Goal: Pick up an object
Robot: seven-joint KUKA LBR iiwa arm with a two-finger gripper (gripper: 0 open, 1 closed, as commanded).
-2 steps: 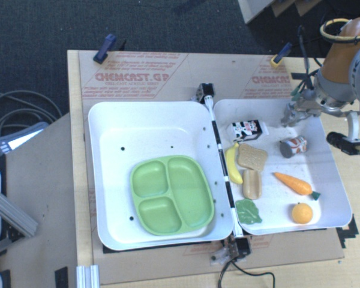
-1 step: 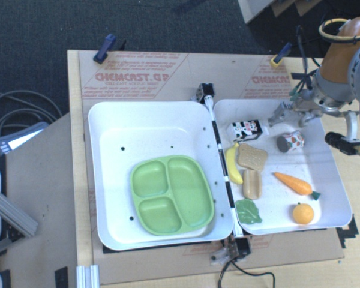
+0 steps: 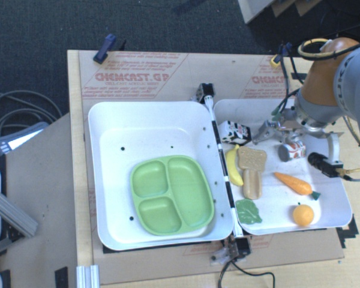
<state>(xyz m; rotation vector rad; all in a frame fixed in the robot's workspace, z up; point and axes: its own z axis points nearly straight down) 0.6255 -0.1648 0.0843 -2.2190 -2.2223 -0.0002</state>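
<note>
The right bin (image 3: pixel 342 212) holds several small objects: a black-and-white toy (image 3: pixel 234 132), a yellow banana (image 3: pixel 230 165), a tan slice of bread (image 3: pixel 251 170), a carrot (image 3: pixel 293 183), an orange (image 3: pixel 303 215), a green leaf piece (image 3: pixel 247 211) and a small red-and-grey can (image 3: pixel 291 151). My gripper (image 3: pixel 285 135) hangs low over the back of this bin, just above the can and to the right of the black-and-white toy. The grey wrist with its orange band (image 3: pixel 324 80) rises behind it.
In the left bin (image 3: pixel 108 131) lies a green divided plate (image 3: pixel 171 194). A black clamp (image 3: pixel 205 91) sits where the bins meet at the back, and a blue clip (image 3: pixel 104 48) is on the board's far left corner. Cables trail off the bench at the left.
</note>
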